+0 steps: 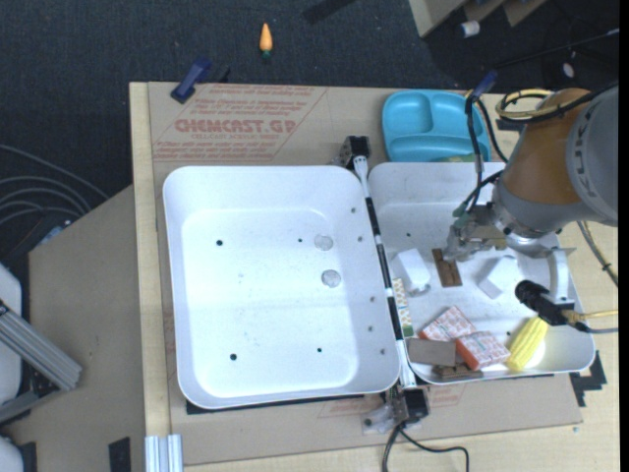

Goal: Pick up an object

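Observation:
The right bin point(432, 180) holds several small things. Among them are a white block point(414, 269), a thin brown piece point(448, 269), a white scrap point(489, 284), a yellow corn cob point(528, 343), two red-and-white patterned packets point(450, 324) point(482, 348) and a brown block point(432, 353). My gripper point(468, 244) reaches in from the right and hangs low over the middle of this bin. It is just above and right of the thin brown piece. Nothing can be seen held in it.
The left bin point(197, 205) holds two small round clear discs point(323, 243) point(331, 279). A light blue divided dish point(432, 126) sits on the bench behind the right bin. A blue clip point(190, 82) lies at the bench's far left corner.

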`<action>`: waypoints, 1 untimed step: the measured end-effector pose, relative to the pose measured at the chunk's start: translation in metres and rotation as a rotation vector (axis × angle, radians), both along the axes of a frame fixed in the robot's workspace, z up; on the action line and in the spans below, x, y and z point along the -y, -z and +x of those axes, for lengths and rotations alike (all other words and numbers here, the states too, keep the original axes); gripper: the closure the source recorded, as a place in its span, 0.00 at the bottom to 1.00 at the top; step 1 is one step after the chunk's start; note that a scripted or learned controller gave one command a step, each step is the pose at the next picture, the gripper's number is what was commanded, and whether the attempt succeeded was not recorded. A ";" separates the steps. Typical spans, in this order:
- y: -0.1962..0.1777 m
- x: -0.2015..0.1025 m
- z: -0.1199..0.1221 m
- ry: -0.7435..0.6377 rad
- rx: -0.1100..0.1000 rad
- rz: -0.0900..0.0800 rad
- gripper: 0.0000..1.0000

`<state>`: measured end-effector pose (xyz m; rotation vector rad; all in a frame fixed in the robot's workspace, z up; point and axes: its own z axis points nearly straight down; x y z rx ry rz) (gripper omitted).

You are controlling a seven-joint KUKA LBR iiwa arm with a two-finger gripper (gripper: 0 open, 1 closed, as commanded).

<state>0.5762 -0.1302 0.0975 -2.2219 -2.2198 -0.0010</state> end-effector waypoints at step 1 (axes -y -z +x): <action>0.000 0.000 0.000 0.000 0.000 0.000 0.00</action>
